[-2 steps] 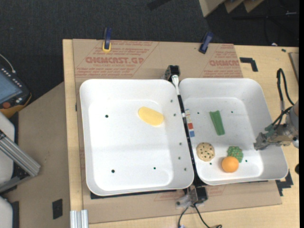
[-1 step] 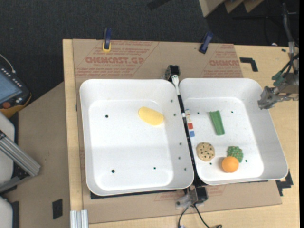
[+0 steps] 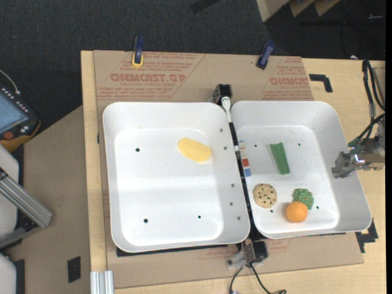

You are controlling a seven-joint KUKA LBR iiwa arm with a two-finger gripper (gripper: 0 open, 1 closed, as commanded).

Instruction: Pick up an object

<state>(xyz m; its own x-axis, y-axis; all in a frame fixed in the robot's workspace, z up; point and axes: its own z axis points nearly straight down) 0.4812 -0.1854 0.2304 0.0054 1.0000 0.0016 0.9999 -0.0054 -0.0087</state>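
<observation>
You see gripper (image 3: 348,164) at right bin's (image 3: 324,118) 3 o'clock rim, finger state unreadable; orange ball (image 3: 297,212) at 5 o'clock.

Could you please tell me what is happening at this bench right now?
A robot arm is meant to pick up an object from two white bins. Its pincer sits at the right edge of the right bin, with nothing visibly held. That bin holds a green stick, a cookie, an orange ball and a small green leafy piece. The left bin holds a yellow oval piece. Nothing looks picked up yet.
</observation>
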